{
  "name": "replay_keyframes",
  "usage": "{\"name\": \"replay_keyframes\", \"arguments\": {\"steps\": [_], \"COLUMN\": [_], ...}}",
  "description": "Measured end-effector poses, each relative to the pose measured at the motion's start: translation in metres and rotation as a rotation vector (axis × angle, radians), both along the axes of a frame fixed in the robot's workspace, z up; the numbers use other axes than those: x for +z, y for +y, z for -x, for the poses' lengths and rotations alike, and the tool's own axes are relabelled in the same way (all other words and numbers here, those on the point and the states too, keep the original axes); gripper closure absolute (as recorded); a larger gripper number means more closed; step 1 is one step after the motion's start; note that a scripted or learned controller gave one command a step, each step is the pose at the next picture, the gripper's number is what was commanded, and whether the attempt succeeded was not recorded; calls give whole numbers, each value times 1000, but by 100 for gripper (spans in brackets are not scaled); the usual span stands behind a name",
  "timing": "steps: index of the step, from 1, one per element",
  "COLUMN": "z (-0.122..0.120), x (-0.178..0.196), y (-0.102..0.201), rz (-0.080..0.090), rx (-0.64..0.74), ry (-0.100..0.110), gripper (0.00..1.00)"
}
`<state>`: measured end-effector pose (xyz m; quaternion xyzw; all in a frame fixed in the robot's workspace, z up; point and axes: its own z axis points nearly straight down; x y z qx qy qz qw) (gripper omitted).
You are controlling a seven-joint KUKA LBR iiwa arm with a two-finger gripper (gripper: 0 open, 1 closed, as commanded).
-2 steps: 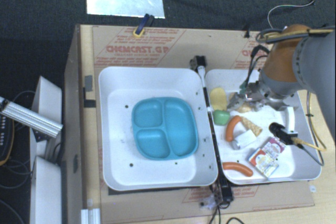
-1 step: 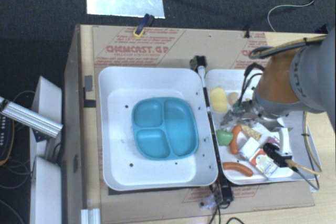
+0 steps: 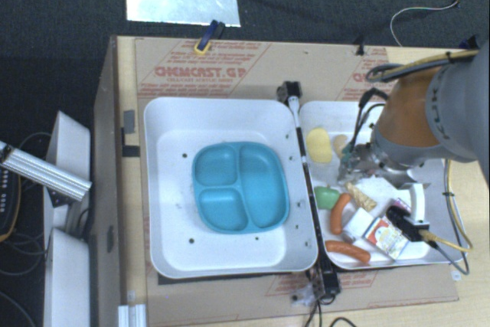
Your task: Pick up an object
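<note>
While I watch from afar, left bin [image 3: 164,165] holding a glossy blue divided tray [image 3: 240,186], right bin [image 3: 325,115] crowding pale lemon [image 3: 319,145], green piece [image 3: 327,197], orange sausages [image 3: 340,214], small cartons [image 3: 385,236], gripper [image 3: 351,168] low among them, grip I cannot tell.

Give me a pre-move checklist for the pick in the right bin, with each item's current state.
1. Gripper is over the right bin: ok.
2. Candidate objects are within the bin, namely a yellow item, a green item and two sausages: ok.
3. An object is seen between the fingers: cannot tell, the wrist hides them.
4. Target is isolated: not ok, the items lie crowded together.
5. Left bin holds the blue divided tray, away from the arm: ok.
</note>
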<state>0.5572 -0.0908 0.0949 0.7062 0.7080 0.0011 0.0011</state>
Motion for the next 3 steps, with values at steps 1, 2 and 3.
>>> {"name": "replay_keyframes", "arguments": {"steps": [1, 2, 3], "z": [0, 34, 70], "x": [0, -11, -11], "y": [0, -3, -5], "rz": [0, 0, 0], "rx": [0, -2, -2], "ry": [0, 3, 2], "gripper": [0, 0, 0]}}
